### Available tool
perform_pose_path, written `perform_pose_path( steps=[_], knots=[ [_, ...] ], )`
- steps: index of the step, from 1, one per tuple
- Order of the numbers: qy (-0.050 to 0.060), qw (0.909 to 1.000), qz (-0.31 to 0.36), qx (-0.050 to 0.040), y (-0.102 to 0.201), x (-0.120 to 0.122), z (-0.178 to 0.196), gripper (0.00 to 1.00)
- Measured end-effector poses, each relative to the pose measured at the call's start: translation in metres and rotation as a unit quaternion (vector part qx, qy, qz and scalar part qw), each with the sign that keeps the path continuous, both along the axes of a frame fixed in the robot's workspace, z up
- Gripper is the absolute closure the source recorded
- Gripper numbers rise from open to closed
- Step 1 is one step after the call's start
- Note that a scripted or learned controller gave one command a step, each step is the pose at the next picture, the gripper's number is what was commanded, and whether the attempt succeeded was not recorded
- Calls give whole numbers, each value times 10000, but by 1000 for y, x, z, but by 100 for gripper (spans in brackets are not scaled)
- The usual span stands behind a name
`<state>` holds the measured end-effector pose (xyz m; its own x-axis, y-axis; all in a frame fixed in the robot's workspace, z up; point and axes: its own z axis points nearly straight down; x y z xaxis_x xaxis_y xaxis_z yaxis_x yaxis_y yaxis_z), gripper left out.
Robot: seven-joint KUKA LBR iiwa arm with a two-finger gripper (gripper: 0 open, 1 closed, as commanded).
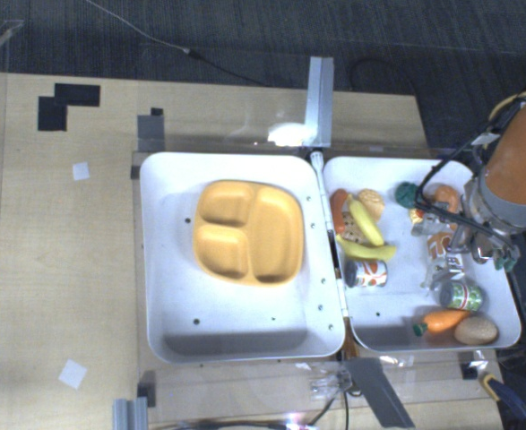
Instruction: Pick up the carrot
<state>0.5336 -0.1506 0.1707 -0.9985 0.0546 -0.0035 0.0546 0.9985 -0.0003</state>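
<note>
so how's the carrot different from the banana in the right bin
The carrot is orange with a green end; the banana is yellow. The carrot lies near the bin's front edge beside a tan potato; the banana lies by the dividing wall. Both lie flat in the right bin.

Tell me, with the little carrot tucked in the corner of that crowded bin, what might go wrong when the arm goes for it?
The carrot lies against the potato and just below a green can, so the gripper might nudge or grab one of those instead. It also sits close to the right bin's near wall, leaving little room for the fingers to straddle it. The carrot is small and tapered, so it could slip out.
</note>
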Motion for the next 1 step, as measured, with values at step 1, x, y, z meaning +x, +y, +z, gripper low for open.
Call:
perform_pose_path(
  steps=[1],
  knots=[
    [-18,9960,-891,0,-24,-44,-48,0]
  ],
)
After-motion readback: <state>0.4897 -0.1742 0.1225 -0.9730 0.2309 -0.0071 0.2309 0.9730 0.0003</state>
